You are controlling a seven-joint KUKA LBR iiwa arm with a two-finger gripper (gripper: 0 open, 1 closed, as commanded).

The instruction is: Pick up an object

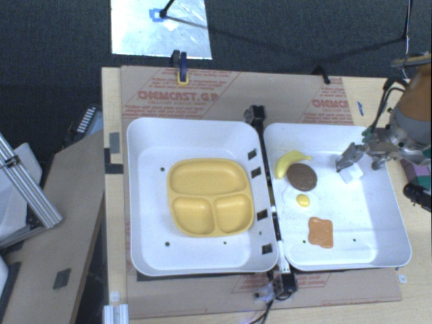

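reading left to right: the left bin holds a yellow three-compartment tray; the right bin holds a toy banana touching a brown round patty, with a small yellow piece just below and an orange slab lower still. the gripper hangs over that bin's upper right, nothing visibly in it; how wide its opening is, i cannot tell. the orange slab looks the safest pick, lying apart from its neighbours. the cardboard reads "chemcast gp" in red.
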